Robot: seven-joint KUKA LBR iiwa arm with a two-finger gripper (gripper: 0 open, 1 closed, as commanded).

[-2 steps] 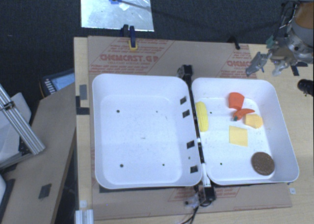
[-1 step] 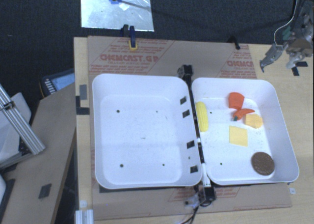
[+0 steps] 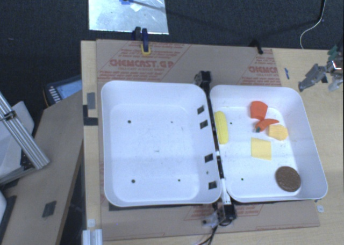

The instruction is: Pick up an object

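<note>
While the end effector (image 3: 322,76) hangs off the right bin (image 3: 309,131), grip state unreadable, corn (image 3: 221,127) lies inside.

The gripper (image 3: 322,76) is seen at the far right, held beyond the right bin's (image 3: 299,99) back corner.
</note>
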